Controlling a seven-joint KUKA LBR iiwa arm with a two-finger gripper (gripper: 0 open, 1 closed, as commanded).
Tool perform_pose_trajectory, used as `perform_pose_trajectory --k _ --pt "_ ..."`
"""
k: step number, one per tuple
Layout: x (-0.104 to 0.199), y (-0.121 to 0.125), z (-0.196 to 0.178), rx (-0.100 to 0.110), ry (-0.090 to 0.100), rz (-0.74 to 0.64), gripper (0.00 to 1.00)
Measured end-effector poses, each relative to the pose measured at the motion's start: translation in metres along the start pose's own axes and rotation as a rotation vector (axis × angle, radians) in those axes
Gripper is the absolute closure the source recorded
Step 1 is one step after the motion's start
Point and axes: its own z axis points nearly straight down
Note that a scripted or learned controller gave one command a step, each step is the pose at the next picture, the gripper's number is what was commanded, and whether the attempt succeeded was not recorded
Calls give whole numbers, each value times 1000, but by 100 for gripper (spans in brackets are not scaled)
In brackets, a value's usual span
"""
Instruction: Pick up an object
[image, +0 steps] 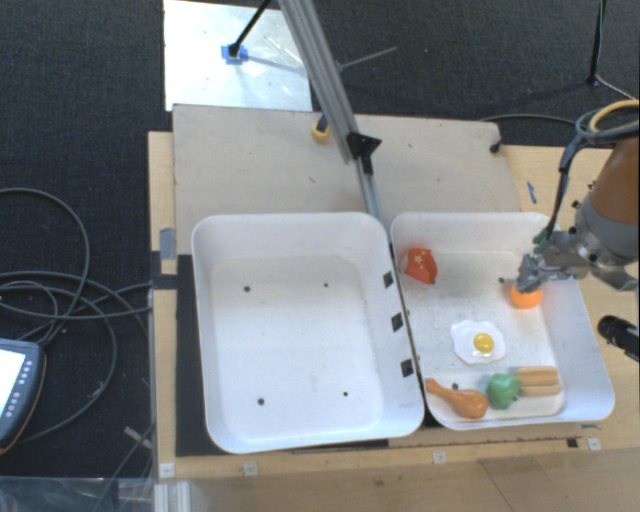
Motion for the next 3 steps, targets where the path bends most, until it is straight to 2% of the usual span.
perform_pose_trajectory --k 1,2,3 --pt "0 1 2 5 1 1 100" --pt "63 5 2 7 5 -5 100" --pt "110 17 -1 5 4 -5 100"
